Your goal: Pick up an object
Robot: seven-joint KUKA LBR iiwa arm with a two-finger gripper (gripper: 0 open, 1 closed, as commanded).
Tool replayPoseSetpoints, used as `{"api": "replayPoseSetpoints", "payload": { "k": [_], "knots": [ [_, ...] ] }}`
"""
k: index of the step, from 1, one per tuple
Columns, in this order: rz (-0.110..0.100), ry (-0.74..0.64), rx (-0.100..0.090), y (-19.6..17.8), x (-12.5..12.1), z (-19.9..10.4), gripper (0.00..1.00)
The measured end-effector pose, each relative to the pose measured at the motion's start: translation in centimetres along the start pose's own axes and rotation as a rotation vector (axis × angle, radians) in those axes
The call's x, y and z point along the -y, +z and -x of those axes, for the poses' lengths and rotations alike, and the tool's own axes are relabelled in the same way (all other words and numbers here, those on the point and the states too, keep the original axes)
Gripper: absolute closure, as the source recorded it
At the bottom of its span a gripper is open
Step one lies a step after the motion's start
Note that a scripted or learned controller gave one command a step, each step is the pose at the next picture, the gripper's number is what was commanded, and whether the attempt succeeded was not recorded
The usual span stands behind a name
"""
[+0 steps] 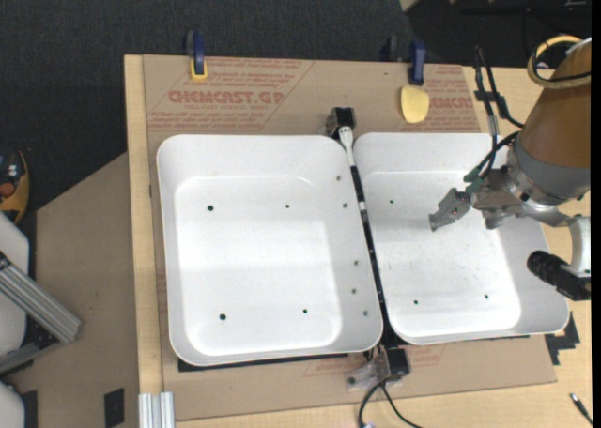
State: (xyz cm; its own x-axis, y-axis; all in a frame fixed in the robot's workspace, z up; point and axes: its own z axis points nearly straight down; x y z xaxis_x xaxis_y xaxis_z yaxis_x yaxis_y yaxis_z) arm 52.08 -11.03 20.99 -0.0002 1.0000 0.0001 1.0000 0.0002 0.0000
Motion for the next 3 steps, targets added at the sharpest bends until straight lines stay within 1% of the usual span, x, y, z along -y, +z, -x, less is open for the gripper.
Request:
{"api": "replayPoseSetpoints", "payload": {
  "k": [1, 2, 3],
  "knots": [
    [0.003, 0.0, 0.001, -1.1, -0.1, 0.0, 1.0],
    [0.017, -0.005, 0.002, -13.7, -1.3, -2.5, 1.0],
    [-0.004, -0.008, -0.002, -5.5, -8.3, -9.4, 1.0]
  ]
}}
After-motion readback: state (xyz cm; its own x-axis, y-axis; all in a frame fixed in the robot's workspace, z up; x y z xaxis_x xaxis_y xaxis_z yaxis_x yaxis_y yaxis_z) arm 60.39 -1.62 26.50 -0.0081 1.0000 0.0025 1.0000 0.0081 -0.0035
